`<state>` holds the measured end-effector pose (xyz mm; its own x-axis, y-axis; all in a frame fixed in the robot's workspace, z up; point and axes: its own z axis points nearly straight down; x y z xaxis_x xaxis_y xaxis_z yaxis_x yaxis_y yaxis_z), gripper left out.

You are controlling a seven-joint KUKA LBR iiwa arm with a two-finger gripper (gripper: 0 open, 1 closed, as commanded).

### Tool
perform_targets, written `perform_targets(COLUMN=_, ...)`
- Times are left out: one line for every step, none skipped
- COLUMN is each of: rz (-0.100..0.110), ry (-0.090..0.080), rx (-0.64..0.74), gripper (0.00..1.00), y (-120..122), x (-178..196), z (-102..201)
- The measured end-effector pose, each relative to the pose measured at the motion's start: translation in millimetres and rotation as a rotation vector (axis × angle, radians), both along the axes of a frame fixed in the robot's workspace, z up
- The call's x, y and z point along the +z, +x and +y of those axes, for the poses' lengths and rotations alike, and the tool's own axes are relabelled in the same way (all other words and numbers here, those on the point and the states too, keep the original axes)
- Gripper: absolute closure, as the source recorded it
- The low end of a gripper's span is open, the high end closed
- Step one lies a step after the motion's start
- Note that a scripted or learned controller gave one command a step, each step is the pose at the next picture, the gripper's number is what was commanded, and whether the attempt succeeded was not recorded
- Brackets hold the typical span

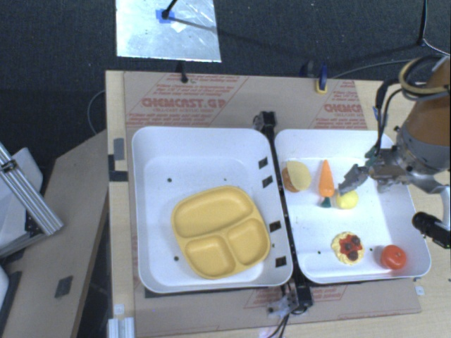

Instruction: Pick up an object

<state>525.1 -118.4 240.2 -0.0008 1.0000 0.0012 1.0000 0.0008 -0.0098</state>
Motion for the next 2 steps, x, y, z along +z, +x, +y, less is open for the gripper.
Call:
perform_targets(rz=-0.011, ry=-0.002, rx=0.003, gripper=0.00, y=2.3, x=5.5, z=0.2)
perform_targets(rz=-0.007, ry=0.000, rx=0.001, gripper=0.00, y=1.5, x=-47.2, z=11.0)
